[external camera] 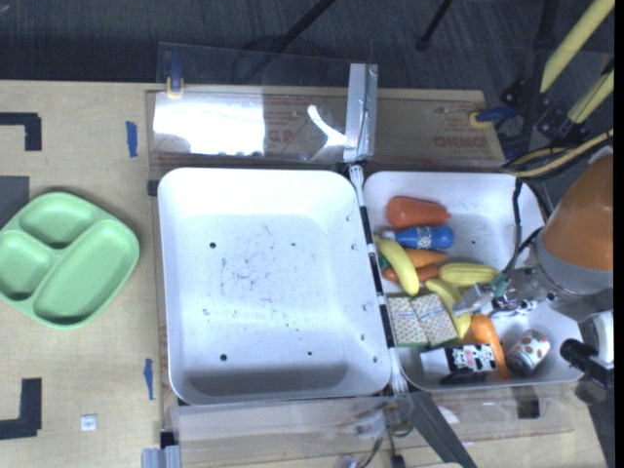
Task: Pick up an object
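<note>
Black-and-white carton (472,359) lies by the tool (490,305); its state is unclear.

A green divided plate (64,258) rests on the wooden worktop (78,115) at the far left, well apart from the bins. Blue tape strips (131,138) and black corner markings (23,131) sit on the worktop surface. A clear plastic panel (253,115) stands behind the left bin. Dark carpet (195,8) lies beyond.
</note>
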Robot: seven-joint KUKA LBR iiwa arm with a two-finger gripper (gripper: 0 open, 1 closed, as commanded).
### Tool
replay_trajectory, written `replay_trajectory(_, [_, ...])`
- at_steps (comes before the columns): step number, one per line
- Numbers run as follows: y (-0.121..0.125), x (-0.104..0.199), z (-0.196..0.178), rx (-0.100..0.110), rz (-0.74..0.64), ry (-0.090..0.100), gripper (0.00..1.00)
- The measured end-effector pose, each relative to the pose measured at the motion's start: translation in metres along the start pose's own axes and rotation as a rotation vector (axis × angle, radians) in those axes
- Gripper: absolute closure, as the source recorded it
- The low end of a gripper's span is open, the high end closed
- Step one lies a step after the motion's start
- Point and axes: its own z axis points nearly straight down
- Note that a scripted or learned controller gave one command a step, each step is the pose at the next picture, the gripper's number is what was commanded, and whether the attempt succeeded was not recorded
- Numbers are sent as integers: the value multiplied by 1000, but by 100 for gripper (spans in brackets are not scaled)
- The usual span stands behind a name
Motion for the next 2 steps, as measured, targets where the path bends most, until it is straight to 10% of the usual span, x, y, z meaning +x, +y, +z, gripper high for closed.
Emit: replay_trajectory(2, [25,-1,5,-5,-168,-9,0])
